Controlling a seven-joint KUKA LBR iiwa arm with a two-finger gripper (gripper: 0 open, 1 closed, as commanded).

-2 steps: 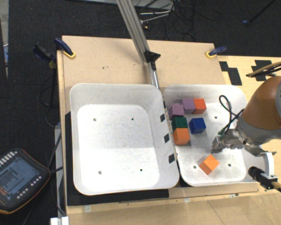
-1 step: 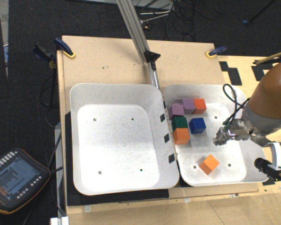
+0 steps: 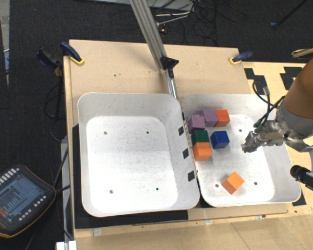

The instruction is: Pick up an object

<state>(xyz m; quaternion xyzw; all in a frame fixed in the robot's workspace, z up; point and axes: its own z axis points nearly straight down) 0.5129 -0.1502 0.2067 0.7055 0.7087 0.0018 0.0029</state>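
In the right bin (image 3: 266, 189) lie several small blocks. Two purple blocks (image 3: 203, 119) and an orange-red block (image 3: 222, 117) sit near the far left corner. Below them are a green block (image 3: 200, 135), a blue block (image 3: 219, 139) and an orange block (image 3: 202, 150). Another orange block (image 3: 232, 183) lies alone toward the near side. My gripper (image 3: 249, 146) hangs over the bin's middle right, just right of the blue block, and nothing shows between its fingers.
The left bin (image 3: 88, 139) lies beside the right one, with a row of black clips (image 3: 188, 152) along their shared edge. A slanted metal pole (image 3: 151, 30) rises from behind the bins. A teach pendant (image 3: 15, 199) rests off the bench at lower left.
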